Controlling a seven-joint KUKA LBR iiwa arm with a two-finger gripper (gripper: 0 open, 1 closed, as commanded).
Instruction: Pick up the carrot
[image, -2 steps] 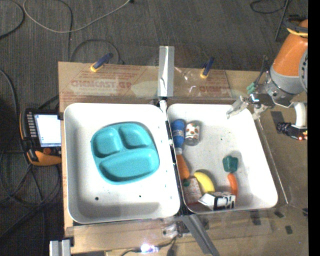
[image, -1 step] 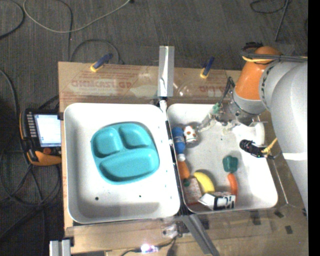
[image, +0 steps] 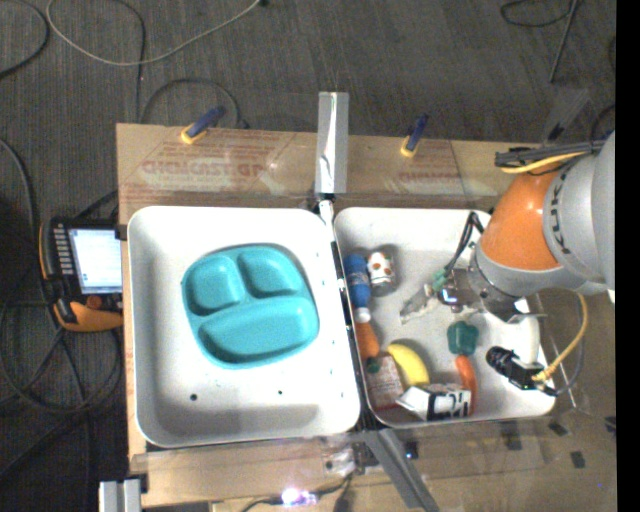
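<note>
Camera view: a teal tray (image: 252, 305) lies in the left bin (image: 150, 400). In the right bin (image: 420, 225), a lemon (image: 408, 362) sits left of the carrot (image: 465, 373). The gripper (image: 425, 300) hovers above it, fingers apart, gripping nothing.

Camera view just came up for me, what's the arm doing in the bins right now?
The arm's gripper hangs over the right bin, above the clutter, with nothing visibly between its fingers. The carrot lies near the bin's lower right, beside the yellow lemon-like piece and below a small teal item, so the pick is not yet done. The left bin holds a teal divided tray.
</note>
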